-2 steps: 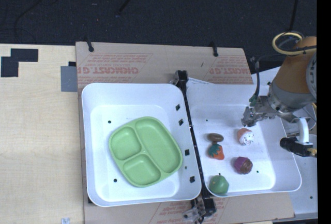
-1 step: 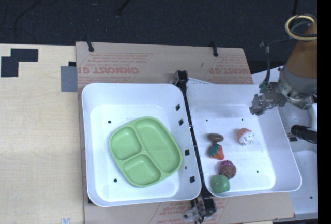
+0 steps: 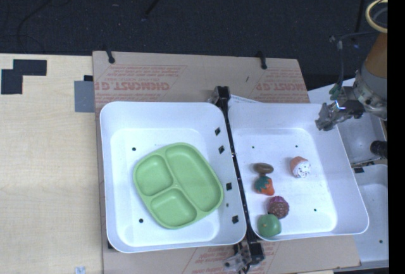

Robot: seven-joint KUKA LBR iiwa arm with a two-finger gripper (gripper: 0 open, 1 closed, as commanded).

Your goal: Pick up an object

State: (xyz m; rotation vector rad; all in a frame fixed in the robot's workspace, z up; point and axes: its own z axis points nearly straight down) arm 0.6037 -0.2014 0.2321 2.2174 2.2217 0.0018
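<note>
**Gripper at the right bin's far right corner, objects lying apart from it**

Two shallow white bins are seen side by side on a cardboard sheet. The left bin (image 3: 120, 127) is occupied by a green divided plate (image 3: 178, 185) with three compartments, laid flat and turned at a slant.

Five small objects are found in the right bin (image 3: 329, 203), gathered toward its near half. A brown, flattish piece (image 3: 264, 168) is set closest to the divider between the bins. Just below it, touching or nearly touching, lies a small object in teal and red-orange (image 3: 264, 185). Further toward the near edge a dark purplish-red, knobbly ball (image 3: 278, 207) is placed, and directly against it, at the bin's near rim, a green ball (image 3: 269, 226). To the right of the brown piece, set apart from the cluster, a white and orange object (image 3: 300, 167) is seen.

The arm is entered from the right, its orange band visible at the frame's edge. The gripper (image 3: 328, 116) is held over the far right corner of the right bin, at or just above the rim. Whether it is released or clenched cannot be told, and nothing is seen grasped in it. All five objects lie well apart from it, toward the left and nearer the camera; the white and orange object is the nearest to it, the green ball the farthest.
</note>
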